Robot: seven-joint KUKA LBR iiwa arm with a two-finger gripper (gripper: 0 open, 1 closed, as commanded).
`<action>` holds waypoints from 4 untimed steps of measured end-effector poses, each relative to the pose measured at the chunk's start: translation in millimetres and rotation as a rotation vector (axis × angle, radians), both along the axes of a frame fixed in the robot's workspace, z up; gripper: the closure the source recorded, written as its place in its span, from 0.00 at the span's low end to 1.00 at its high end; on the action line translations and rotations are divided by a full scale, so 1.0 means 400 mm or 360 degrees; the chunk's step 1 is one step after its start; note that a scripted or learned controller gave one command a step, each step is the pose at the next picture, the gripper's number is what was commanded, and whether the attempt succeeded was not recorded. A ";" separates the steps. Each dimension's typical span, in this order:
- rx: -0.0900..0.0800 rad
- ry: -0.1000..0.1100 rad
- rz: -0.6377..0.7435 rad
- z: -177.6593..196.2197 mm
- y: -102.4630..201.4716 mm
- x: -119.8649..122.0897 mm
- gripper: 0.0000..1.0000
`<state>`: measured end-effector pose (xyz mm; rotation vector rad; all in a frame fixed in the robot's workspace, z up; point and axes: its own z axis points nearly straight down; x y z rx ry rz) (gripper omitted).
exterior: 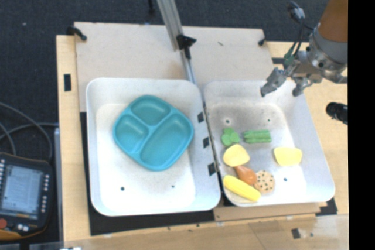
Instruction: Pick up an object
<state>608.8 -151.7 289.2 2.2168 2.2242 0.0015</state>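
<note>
Grey gripper (287, 84) hangs above the far edge of the right bin (310, 143), fingers spread apart with nothing between them. Toy foods (255, 162), yellow, green and orange, lie at that bin's near side; a blue tray (153, 132) sits in the left bin (105, 184).

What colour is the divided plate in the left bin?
The divided plate is turquoise blue, plain with no pattern, clear in the camera view.
</note>
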 end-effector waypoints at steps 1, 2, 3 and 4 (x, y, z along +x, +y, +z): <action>0.0000 0.0000 0.0000 0.000 0.000 0.000 0.00; -0.0004 0.0009 -0.0008 -0.127 -0.025 -0.017 0.00; -0.0002 0.0011 -0.0007 -0.285 -0.026 -0.023 0.00; -0.0003 0.0009 -0.0008 -0.392 -0.037 -0.023 0.00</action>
